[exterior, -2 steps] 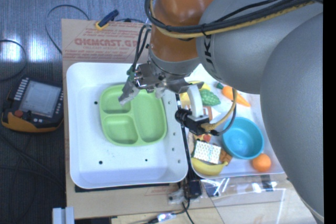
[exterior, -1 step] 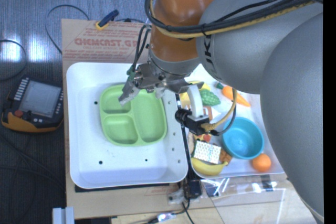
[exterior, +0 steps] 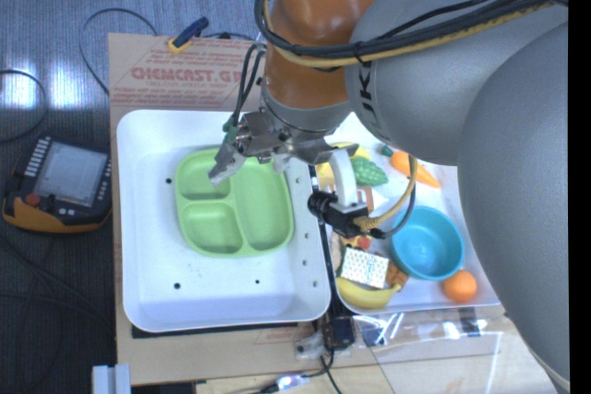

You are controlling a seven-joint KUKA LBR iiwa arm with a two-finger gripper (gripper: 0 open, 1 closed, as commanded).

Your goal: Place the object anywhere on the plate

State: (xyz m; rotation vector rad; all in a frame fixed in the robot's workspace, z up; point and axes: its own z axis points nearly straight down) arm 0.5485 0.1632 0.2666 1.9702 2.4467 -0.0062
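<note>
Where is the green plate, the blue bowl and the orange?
green plate [exterior: 235, 221]: camera view, on the divider between its compartments.
blue bowl [exterior: 427, 243]: camera view, on its inside bottom.
orange [exterior: 459, 287]: camera view, on the middle of the fruit.

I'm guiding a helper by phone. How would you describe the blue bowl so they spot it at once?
Look in the right-hand white bin, the crowded one. Near its front sits the blue bowl, between a banana and an orange. It is the only blue, round, open dish there.
</note>
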